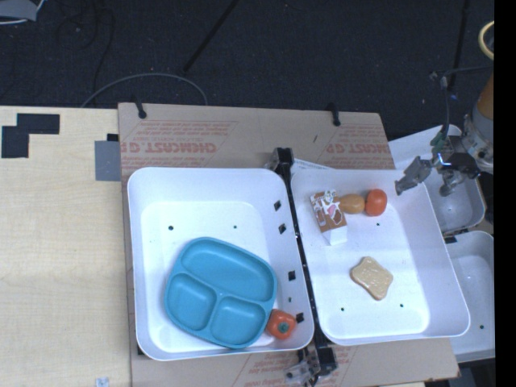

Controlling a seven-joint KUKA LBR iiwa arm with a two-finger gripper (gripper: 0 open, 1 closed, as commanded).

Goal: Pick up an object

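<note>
I see the gripper (pixel 427 176) at the right bin's (pixel 419 297) far right rim, jaws spread, empty. The tomato (pixel 376 202) lies nearest; crowding sausage (pixel 351 204) and carton (pixel 329 211) could spoil my grasp.

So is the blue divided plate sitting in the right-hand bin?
No, the blue divided plate lies in the left bin, with a small red-orange toy beside it.

Glossy blue plastic tray (pixel 219 292), smooth white plastic bins (pixel 205 188), matt cardboard (pixel 242 139)
</note>
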